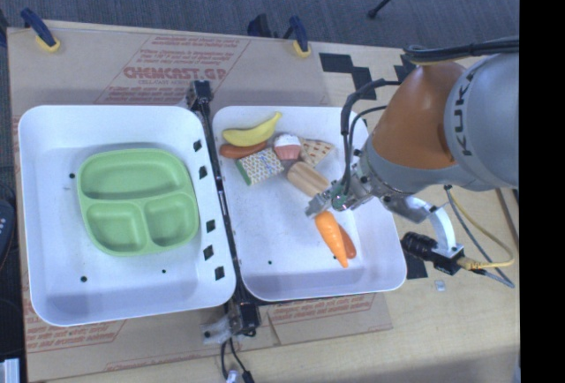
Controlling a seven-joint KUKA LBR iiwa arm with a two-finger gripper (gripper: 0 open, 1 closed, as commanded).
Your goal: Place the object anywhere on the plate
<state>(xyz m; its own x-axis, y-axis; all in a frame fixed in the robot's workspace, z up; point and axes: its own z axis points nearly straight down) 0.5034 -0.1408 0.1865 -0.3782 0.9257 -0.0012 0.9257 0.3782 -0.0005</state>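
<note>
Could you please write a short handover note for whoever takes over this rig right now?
Pincer: low in the right bin, just above the carrot; nothing seen between its fingers.
Things: carrot, banana, cupcake and other toy foods all lie in the right bin. The green plate sits in the left bin.
Done: nothing placed on the plate yet.
Left: grasp one object, carry it over, and set it on the plate.

The claw (328, 201) hangs just above the carrot (334, 237); green plate (136, 199) left.
</note>
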